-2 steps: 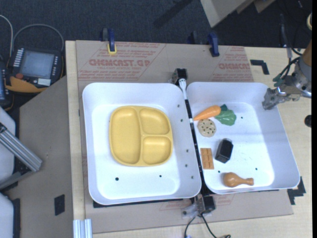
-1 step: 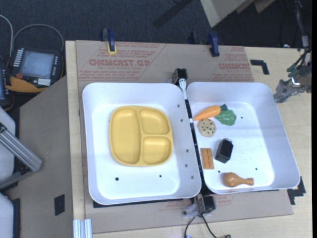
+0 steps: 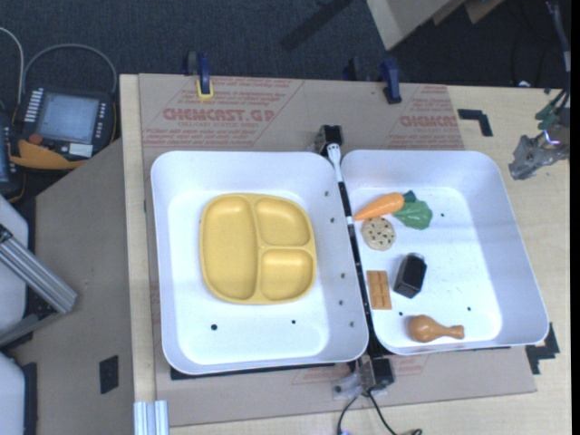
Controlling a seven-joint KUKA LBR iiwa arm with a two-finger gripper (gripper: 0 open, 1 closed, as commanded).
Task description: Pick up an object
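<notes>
Near the right bin's (image 3: 507,207) left wall lay a carrot (image 3: 379,206), cookie (image 3: 378,234) and wafer (image 3: 379,289); a black block (image 3: 410,275) sat just beside the wafer, a drumstick (image 3: 433,330) by the near edge. The left bin (image 3: 172,243) held a yellow plate (image 3: 257,247). The gripper (image 3: 533,155) hung past the right bin's far right corner; its grip could not be told.

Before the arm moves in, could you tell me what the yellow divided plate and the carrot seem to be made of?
The yellow divided plate looks like moulded plastic with a matte finish and soft rounded compartment edges. The carrot seems to be toy plastic, uniformly orange with a green top, though rubber is possible.
</notes>
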